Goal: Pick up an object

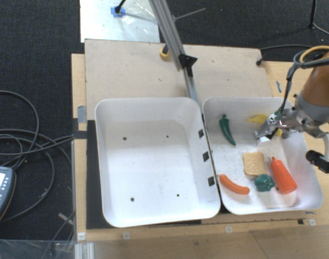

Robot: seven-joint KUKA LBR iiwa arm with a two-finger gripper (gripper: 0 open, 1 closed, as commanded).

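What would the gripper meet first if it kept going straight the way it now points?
The gripper points toward the picture's left, low over the right bin. The yellow item lies just ahead and would likely be met first; beyond it is the green pepper. Height over the floor is unclear, so it might pass above.

Arm cut off at right edge, yellow object partly hidden by jaws

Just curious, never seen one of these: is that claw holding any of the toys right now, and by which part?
Cannot be told: the claw hovers beside a flat yellow plastic piece, too small to judge.
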